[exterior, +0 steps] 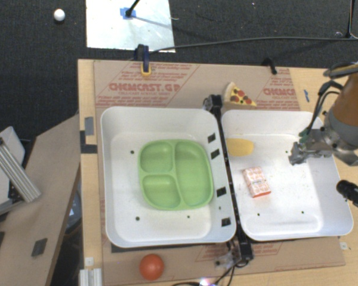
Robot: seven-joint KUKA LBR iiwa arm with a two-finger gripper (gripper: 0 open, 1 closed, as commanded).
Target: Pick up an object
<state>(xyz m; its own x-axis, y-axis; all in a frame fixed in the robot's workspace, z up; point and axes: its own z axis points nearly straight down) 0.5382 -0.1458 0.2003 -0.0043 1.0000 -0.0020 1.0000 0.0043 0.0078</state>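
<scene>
Red-and-white printing marks the small packet (pixel 256 182) lying flat in the right bin (pixel 322 219), well apart from the hand (pixel 298 154), whose state cannot be told. A flat packet may be missed if the descent is offset.

Grey jointed arm with orange band (pixel 351 103): entered from the right edge, wrist angled down and leftward. Dark two-finger gripper (pixel 297 154): hung low at the arm's tip, unladen.
</scene>
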